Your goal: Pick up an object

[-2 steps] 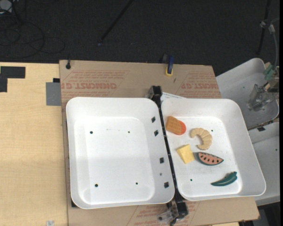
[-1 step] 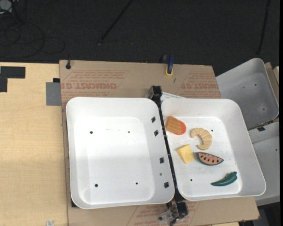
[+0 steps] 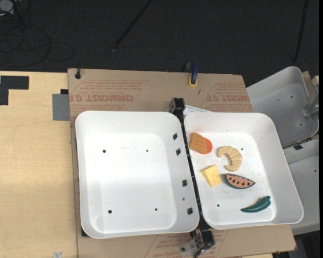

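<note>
Two white bins sit side by side on my feed, resting on a cardboard sheet (image 3: 124, 90) that lies on the pale wooden bench (image 3: 27, 176). Starting from the left, the left bin (image 3: 124, 187) has a bare white floor with a few small dark dots. Its right wall touches the right bin (image 3: 282, 198), and small black clips run down that shared seam. Behind the seam, a blue and yellow clamp (image 3: 192, 75) grips the far edge of the cardboard.

All five toy foods lie in the right bin. Nearest the seam is an orange piece (image 3: 201, 143), with a yellow cheese wedge (image 3: 211, 176) just in front of it. To their right lies a tan croissant (image 3: 230, 157), and a watermelon slice (image 3: 240, 181) sits just beside the cheese, rind toward the front. A green pepper (image 3: 257, 204) lies alone near the front right corner. All five rest flat on the bin floor, apart from one another.

I cannot tell how the pincer stands, nor where it is relative to these pieces.
</note>
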Controlling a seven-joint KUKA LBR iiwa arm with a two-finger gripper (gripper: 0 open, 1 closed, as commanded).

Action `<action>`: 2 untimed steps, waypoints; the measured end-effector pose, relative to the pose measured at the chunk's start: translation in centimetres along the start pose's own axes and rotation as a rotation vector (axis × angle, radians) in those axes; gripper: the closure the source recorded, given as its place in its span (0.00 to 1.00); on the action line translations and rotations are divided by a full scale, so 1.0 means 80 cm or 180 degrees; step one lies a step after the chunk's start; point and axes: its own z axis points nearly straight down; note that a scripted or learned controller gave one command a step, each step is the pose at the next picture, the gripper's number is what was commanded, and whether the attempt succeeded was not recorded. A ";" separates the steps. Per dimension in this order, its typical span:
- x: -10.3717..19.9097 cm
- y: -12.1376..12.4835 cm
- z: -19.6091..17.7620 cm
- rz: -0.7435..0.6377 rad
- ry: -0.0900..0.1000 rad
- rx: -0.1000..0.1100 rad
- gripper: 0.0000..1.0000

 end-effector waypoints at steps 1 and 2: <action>0.085 -0.003 -0.014 -0.0002 0.0001 0.0002 1.00; 0.153 -0.004 0.132 0.0007 0.0000 0.0032 1.00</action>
